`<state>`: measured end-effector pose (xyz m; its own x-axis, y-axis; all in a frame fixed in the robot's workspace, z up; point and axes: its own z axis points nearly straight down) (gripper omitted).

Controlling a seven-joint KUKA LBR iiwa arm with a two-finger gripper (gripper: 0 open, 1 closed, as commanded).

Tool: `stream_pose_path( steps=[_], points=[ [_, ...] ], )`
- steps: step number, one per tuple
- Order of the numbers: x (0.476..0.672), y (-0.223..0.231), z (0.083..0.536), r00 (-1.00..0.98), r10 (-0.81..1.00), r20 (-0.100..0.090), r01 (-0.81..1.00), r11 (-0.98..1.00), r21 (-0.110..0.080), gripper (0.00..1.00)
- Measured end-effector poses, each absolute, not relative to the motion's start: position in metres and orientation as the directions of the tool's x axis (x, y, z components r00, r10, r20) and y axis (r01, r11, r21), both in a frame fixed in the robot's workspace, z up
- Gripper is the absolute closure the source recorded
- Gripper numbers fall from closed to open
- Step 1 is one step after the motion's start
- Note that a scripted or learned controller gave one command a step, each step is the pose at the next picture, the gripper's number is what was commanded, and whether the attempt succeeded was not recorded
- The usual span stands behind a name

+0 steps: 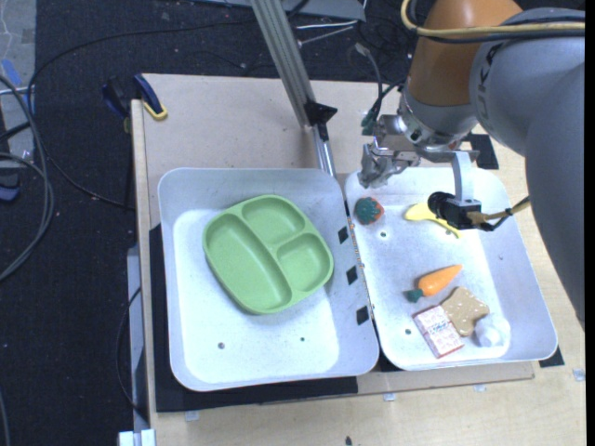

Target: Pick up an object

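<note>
Two bins sit side by side on the tabletop [232, 119]. The left bin [186, 342] holds a divided plate [268, 253] near its centre. In the right bin [521, 286], a strawberry toy [369, 210] lies at 10 o'clock, a banana toy [423, 214] at 12 o'clock, a carrot toy [435, 282] at centre, a cracker [464, 310] and a small packet [437, 330] touching at 6 o'clock. The gripper [375, 177] hangs just behind the strawberry toy, at the bin's far left corner.
</note>
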<state>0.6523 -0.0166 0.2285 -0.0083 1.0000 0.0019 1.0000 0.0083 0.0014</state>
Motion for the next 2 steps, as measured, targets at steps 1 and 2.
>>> stream_pose_path(
  steps=[1,2],
  points=[
    [0.653,0.036,0.222,-0.008,1.000,0.001,1.000,0.008,0.000,1.00],
    [0.637,0.096,0.231,-0.009,1.000,0.002,1.000,0.009,0.000,1.00]
  ],
)
